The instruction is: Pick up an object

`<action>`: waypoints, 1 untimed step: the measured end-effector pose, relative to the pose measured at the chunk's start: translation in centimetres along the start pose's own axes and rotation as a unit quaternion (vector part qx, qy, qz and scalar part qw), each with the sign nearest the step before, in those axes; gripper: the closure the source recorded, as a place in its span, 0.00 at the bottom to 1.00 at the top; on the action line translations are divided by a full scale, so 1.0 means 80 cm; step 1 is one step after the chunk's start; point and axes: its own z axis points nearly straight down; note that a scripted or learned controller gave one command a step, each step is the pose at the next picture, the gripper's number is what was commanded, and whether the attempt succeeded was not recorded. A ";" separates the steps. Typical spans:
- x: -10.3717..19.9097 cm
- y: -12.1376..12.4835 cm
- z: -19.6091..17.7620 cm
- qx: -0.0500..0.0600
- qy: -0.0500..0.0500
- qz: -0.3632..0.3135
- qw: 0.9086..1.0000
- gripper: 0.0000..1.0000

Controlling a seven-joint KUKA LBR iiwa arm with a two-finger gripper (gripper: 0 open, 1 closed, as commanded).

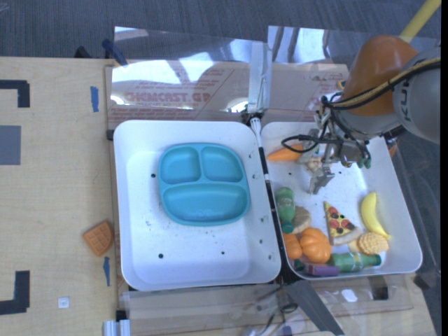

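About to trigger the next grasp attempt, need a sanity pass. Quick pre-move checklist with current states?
1. Gripper over the right bin, above its far half: ok.
2. Nothing between the fingers yet: cannot tell, they are too small and cluttered by cables.
3. Bin floor right under the gripper is bare; carrot lies to the left of it, pizza slice nearer the camera: not ok for a straight descent.
4. Targets available: banana, small pumpkin, waffle in the near half: ok.
5. Near-edge items are packed touching each other: not ok for a clean single pick.
6. Left bin holds the blue divided plate, away from the arm: ok.
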 end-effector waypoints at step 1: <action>0.056 -0.073 0.002 0.009 -0.026 -0.019 0.999 0.00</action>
